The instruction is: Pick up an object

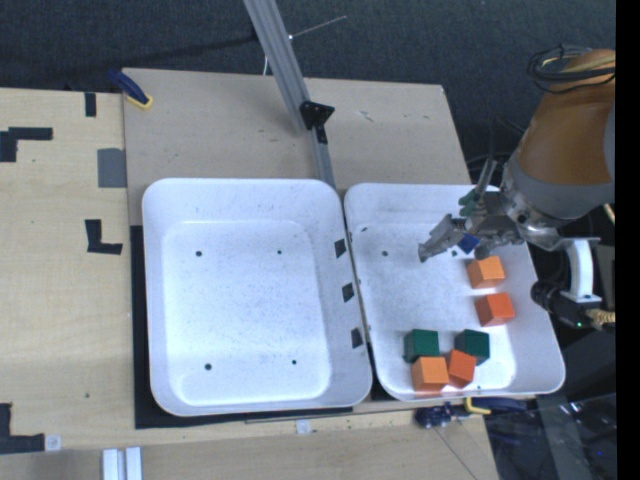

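Observation:
The right white bin (365, 268) holds several small blocks. Two orange blocks (486, 271) (494, 308) lie near its right wall. Along its front edge sit two green blocks (421, 343) (472, 344) and two more orange blocks (430, 372) (461, 366), all packed close together. My gripper (447, 243) hangs over the upper middle of this bin, just left of the upper orange block, and I see nothing held in it. The grey and orange arm (565, 148) comes in from the right.
The left white bin (150, 208) lies beside the right one. A slanted metal pole (275, 38) with a black clamp (315, 115) stands behind the bins. A blue and yellow tool (130, 86) rests at the bench's back left.

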Available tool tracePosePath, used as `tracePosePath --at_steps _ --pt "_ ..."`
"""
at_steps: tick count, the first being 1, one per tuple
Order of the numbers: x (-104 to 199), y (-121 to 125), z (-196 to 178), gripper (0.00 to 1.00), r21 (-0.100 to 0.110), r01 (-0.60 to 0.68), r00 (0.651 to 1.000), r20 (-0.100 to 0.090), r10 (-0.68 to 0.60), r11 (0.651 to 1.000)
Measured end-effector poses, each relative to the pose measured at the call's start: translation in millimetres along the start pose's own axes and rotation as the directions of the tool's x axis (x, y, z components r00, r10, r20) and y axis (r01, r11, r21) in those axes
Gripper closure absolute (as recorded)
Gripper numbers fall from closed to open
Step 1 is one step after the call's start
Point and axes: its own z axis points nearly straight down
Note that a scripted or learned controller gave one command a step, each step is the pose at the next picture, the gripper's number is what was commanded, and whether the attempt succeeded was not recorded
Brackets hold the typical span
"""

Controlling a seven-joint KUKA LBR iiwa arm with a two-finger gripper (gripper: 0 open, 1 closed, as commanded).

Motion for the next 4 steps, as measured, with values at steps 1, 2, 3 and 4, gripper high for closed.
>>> tracePosePath --at_steps 1,2,3,4 --pt "-0.1 0.0 -0.1 0.0 0.0 0.0 1.0 0.0 0.0 1.0" --pt "-1.3 -2.4 64.3 0.0 0.007 -0.002 1.0 0.0 0.002 1.0" --pt "1.9 -11.9 125.7 0.0 0.008 -0.002 1.0 -0.001 0.002 1.0" --pt "2.2 -12.8 169.9 0.0 0.002 -0.001 1.0 0.001 0.001 1.0"
